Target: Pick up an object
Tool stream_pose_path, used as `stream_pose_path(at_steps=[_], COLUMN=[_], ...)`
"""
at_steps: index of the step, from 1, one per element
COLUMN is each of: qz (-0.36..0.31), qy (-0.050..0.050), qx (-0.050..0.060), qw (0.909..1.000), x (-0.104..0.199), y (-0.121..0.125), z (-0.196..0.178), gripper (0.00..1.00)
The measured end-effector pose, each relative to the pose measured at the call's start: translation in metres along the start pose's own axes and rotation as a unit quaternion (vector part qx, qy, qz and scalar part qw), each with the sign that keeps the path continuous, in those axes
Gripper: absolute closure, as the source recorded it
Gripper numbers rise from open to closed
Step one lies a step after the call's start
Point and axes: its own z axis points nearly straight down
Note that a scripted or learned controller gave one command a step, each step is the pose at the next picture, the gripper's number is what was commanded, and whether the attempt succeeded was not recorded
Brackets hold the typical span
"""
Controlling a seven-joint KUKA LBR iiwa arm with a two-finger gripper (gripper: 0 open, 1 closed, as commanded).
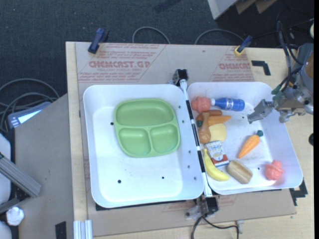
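Nothing is picked up yet: the gripper (260, 110) hangs over the right bin (294, 156) holding nothing, finger spread unreadable, with the carrot (249, 145) lying just below it.

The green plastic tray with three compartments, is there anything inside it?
Nothing lies in the green three-compartment plastic tray; all three sections show bare green plastic. It sits in the left white bin, and the patch of bin floor under it is covered.

The right bin (286, 148) is crowded along its left side, where a banana (213, 167), bread roll (239, 172) and blue bottle (229, 104) sit close together. There is open floor around the carrot (249, 145). The left bin (97, 148) has open floor around the green tray (147, 127).
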Motion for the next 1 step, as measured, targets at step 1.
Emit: stream_pose_path(at_steps=[1], qz=[0.0], qy=[0.0], qx=[0.001], qw=[1.0], x=[-0.0421], y=[0.0184], z=[0.1516], gripper=[0.0])
